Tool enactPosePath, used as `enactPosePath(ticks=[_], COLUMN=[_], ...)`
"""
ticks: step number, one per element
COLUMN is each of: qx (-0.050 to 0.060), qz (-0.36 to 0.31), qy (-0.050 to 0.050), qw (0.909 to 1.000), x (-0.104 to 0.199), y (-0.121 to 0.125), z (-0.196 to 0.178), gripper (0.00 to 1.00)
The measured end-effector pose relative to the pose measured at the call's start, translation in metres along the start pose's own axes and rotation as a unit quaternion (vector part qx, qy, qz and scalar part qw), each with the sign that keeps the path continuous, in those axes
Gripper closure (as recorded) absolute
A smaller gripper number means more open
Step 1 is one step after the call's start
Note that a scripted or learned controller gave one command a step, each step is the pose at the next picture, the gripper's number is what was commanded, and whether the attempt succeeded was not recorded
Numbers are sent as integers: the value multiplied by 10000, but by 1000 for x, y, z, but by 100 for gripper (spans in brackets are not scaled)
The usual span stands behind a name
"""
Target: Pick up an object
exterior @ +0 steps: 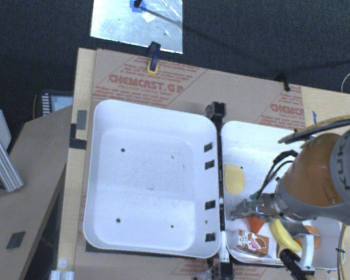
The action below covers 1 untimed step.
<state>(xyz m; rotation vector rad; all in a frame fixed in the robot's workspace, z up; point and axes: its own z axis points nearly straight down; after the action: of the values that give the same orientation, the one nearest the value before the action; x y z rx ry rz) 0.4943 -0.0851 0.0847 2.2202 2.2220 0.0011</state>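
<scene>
Arm (323, 178) reaches in from the right and sits low over the right bin (252, 140), orange band and grey wrist covering most of that bin's right half. Gripper (252, 210) is down near the bin's front-left area, close to the divider between the two bins. Jaw state: can't tell, the wrist body and cables block the tips from this angle. Nothing visibly clamped.

Objects in the right bin, all bunched toward its front edge:
- yellow round piece (234, 179) lying flat by the bin's left wall, just behind the gripper
- small orange-red item (255, 223) right under or beside the gripper; contact unclear
- banana (284, 236) lying at a slant, just right of the orange-red item
- flat packet with red and white print (252, 242) at the front-left corner, partly under the banana's end

Left bin (151, 178) is white, with black clips along its right wall. Both bins sit on a cardboard sheet (170, 81) with red print on the bench.
</scene>
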Motion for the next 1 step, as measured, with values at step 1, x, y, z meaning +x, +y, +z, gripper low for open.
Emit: enactPosePath(ticks=[1], qx=[-11], qz=[-20], qy=[-3], qw=[10000], x=[1], y=[18], z=[0], gripper=[0])
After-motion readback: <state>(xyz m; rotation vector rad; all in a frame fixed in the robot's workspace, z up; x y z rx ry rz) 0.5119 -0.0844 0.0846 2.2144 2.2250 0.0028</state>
